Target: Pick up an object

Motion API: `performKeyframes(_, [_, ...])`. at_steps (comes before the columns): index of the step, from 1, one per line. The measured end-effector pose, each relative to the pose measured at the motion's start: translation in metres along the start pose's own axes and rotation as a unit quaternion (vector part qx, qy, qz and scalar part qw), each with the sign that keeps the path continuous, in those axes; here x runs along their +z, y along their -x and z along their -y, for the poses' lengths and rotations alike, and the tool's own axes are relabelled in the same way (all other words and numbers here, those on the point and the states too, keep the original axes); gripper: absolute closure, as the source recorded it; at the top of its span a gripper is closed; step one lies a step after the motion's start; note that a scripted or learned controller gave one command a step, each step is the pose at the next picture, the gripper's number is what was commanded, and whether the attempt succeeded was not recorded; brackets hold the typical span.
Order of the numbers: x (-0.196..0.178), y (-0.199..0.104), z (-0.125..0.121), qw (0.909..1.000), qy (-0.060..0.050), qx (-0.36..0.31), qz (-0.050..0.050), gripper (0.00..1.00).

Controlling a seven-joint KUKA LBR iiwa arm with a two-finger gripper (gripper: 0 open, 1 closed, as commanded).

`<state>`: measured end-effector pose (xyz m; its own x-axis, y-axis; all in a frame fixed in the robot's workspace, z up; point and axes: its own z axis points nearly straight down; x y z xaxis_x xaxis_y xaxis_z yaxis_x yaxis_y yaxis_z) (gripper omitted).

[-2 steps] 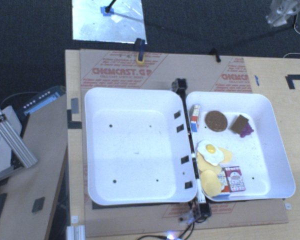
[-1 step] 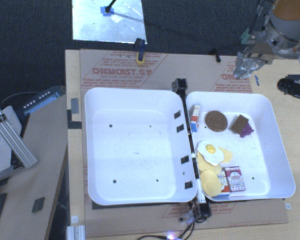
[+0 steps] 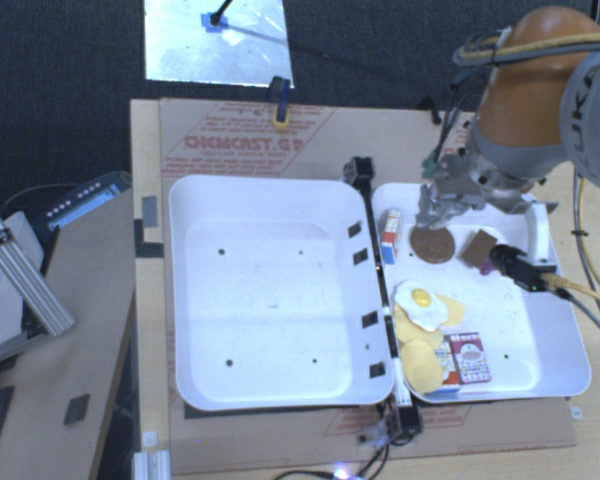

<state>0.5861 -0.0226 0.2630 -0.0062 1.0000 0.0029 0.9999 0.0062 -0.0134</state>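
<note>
The right bin [image 3: 555, 353] holds several toy items. A round brown cookie [image 3: 432, 245] lies near its back, with a dark brown square piece [image 3: 478, 248] to its right. My gripper [image 3: 428, 217] hangs just above the cookie's back edge, pointing down into the bin. A small red, white and blue box [image 3: 389, 236] lies along the bin's left wall. A fried egg [image 3: 421, 303] sits in the middle, over yellow pieces [image 3: 421, 360]. A red and white carton [image 3: 466, 357] lies at the front.
The left bin [image 3: 270, 288] sits beside the right one, split by a black divider rail [image 3: 373, 268]. A black and yellow cable [image 3: 540, 278] crosses the right bin's right side. A yellow clamp [image 3: 280, 118] stands behind the bins.
</note>
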Motion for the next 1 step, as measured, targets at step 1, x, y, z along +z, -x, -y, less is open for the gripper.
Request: performKeyframes(1, [0.0583, -0.0697, -0.0149, 1.0000, 0.004, -0.002, 0.000, 1.00])
